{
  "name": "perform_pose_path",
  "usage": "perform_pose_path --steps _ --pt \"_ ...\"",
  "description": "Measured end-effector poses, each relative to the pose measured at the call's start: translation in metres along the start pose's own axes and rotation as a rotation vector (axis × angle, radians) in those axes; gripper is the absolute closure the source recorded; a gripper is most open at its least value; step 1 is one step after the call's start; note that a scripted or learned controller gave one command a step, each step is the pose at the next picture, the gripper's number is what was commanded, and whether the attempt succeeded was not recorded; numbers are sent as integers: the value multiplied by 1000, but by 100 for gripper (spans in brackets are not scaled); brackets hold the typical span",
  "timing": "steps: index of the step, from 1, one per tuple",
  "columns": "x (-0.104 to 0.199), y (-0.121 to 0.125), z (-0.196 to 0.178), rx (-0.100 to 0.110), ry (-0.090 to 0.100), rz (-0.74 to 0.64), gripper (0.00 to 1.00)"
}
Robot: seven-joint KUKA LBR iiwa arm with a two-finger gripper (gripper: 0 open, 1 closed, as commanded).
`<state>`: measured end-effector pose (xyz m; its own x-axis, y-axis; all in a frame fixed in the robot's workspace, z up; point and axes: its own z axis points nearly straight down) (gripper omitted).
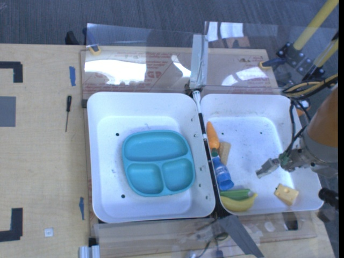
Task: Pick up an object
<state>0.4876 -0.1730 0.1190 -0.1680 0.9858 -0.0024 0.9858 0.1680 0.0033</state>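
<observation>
In the right bin (247,104) several toy items lie along the left wall: an orange carrot (213,135), a tan block (224,151), a blue bottle (221,174) and a yellow banana with a green piece (238,198) at the front. A yellow cheese wedge (286,193) lies near the front right. My gripper (267,168) hangs over the bin's right half, its grey fingers pointing left above bare floor, up and left of the cheese. Nothing shows between the fingers.
The left bin (102,122) holds a turquoise divided plate (158,161). A clear plastic wall (161,52) stands behind both bins. Cables and a yellow pole (317,20) sit at the upper right. A screwdriver (67,112) lies on the bench at the left.
</observation>
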Motion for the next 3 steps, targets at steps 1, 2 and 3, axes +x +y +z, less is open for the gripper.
perform_pose_path --steps 1,2,3 --pt "40 30 9 3 2 125 0" --pt "74 6 31 -5 -2 249 0" --pt "32 52 32 -4 -1 109 0"
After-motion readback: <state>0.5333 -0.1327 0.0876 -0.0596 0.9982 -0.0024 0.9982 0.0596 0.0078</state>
